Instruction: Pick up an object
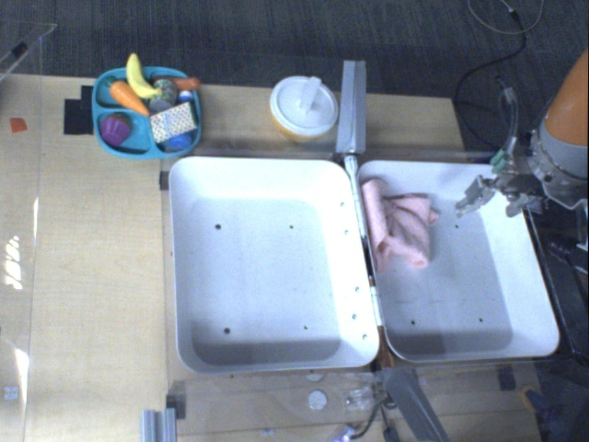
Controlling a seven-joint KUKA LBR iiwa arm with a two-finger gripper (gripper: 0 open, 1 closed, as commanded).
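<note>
Two shallow white plastic bins sit side by side on the bench, the left bin (267, 265) and the right bin (479, 330). Grey arm with the orange band (566, 132) comes in from the right. Crumpled pink cloth (400, 228) lies in the right bin, up against its left wall. Two-finger gripper (492, 196) hangs over that bin's upper right part, well apart from the cloth, fingers spread and holding nothing.
</note>
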